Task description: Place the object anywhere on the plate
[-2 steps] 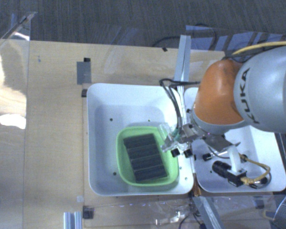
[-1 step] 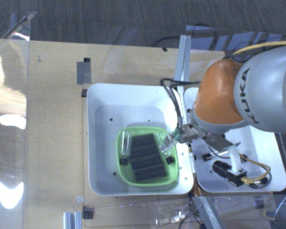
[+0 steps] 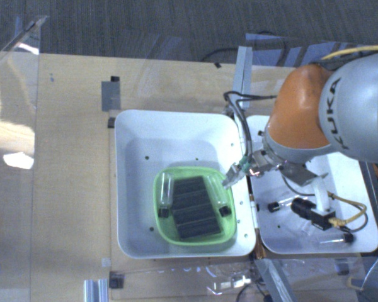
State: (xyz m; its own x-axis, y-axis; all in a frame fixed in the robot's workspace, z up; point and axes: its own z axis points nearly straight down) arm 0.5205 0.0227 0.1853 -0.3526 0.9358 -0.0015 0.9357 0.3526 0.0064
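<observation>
In the left bin [image 3: 129, 168] there is a green plate [image 3: 195, 241], and a dark ridged block [image 3: 192, 207] lies flat on the middle of it. A clear tube [image 3: 166, 190] rests at the left edge of the plate, and a small black piece [image 3: 225, 211] sits near its right edge. The gripper [image 3: 233, 175] hangs over the upper right rim of the plate, apart from the block. I cannot tell whether it is open or closed, and I see nothing in its grasp. The arm [image 3: 340, 106] is above the right bin [image 3: 283, 231].
</observation>
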